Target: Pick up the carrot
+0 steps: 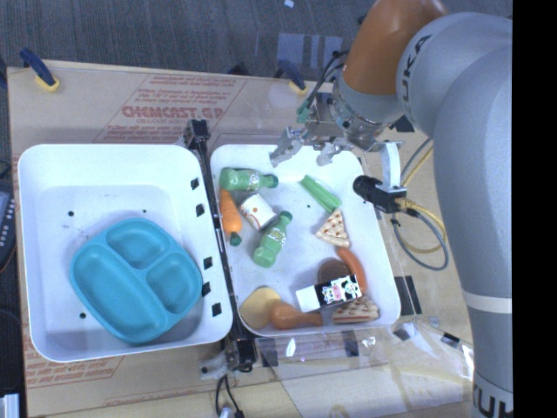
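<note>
My gripper [306,146] hangs spread and empty over the right bin's [383,259] far edge. The carrot [231,217] hugs the left wall; fingers may jam there.

The big grey arm [461,146] runs off the bottom of the picture. The brown round thing [331,271] hides partly behind the little milk box [329,293]. The box's print is too small to read. The blue clamp [35,68] is cut by the left edge.
</note>
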You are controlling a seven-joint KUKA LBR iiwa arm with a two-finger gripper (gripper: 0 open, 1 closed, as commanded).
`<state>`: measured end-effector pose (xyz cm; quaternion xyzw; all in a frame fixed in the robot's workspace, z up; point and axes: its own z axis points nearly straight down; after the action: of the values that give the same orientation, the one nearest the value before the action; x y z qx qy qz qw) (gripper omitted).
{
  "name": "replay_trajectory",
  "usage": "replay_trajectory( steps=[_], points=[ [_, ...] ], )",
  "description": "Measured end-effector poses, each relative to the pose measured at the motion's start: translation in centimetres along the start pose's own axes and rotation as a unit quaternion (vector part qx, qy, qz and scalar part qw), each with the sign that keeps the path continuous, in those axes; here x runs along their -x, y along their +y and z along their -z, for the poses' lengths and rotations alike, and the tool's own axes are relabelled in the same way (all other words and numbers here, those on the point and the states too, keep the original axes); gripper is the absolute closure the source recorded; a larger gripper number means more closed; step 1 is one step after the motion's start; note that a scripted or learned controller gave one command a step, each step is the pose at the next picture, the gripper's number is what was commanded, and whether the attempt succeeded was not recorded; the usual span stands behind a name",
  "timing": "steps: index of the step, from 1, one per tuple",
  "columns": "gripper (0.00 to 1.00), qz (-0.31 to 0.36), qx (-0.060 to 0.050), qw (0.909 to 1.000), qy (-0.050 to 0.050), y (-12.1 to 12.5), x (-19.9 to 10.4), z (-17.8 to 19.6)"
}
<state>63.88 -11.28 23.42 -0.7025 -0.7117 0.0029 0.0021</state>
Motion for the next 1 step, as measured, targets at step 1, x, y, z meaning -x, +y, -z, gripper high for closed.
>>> replay_trajectory(
  steps=[1],
  points=[
    [0.0, 0.136, 0.0, 0.9907, 0.0, -2.75, -7.04, 4.14]
  ],
)
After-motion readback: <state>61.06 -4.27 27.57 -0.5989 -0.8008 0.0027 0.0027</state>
